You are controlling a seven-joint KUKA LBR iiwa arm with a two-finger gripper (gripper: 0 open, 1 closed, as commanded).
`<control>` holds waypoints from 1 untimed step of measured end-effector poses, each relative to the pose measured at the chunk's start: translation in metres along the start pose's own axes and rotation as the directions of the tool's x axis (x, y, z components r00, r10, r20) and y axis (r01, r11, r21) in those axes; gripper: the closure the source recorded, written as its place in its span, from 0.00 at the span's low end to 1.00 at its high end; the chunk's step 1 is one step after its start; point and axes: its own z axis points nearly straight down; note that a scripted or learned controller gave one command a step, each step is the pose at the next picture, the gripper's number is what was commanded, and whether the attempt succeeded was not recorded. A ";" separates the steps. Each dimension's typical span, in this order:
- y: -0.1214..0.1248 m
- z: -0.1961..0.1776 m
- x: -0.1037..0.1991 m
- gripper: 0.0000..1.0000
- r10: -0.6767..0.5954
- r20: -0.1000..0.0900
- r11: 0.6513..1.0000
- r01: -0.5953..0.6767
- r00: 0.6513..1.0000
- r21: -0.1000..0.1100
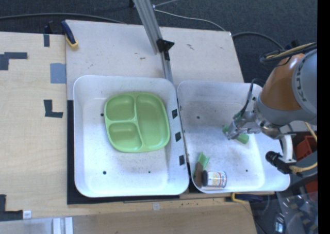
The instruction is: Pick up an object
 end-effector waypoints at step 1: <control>0.000 -0.044 0.007 1.00 0.000 -0.002 1.000 0.000 1.000 0.001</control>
